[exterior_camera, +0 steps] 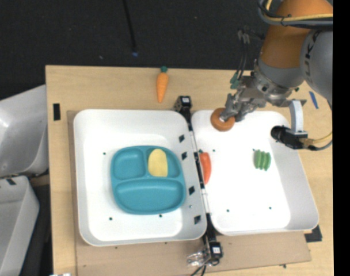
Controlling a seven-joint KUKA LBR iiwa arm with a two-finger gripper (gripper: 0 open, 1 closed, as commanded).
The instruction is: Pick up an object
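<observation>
Wooden counter (60,171), two white bins. We see the jaws (228,115) low over a brown doughnut (221,121) in the right bin's (290,211) far-left corner; open or clenched, we cannot tell. We judge a clean pick needs centring, clear of the rim.

A light wooden bench (60,171) is being shown across the centre of the frame. Two shallow white bins, the left bin (94,223) and the right bin (290,211), are being borne side by side on it. A toy carrot (162,84) is being supported directly on the wood, upper centre.
</observation>
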